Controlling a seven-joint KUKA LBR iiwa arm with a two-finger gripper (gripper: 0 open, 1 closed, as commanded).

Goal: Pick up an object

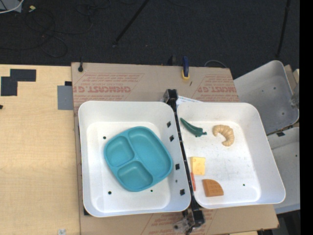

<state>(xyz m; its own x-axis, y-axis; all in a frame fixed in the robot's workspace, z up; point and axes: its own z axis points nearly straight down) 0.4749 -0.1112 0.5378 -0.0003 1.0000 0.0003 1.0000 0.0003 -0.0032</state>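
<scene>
The small croissant (pixel 224 134) (curved, near the green pepper (pixel 192 128)) could slip from a grasp; jaws' state cannot be told.

The two shallow white plastic bins (pixel 93 131) look smooth with a slight sheen. The teal three-compartment plastic plate (pixel 138 158) is smooth and matt. Under them lies a printed brown cardboard sheet (pixel 127 84), dull and papery, on a pale wood-grain bench top (pixel 34 155).
</scene>
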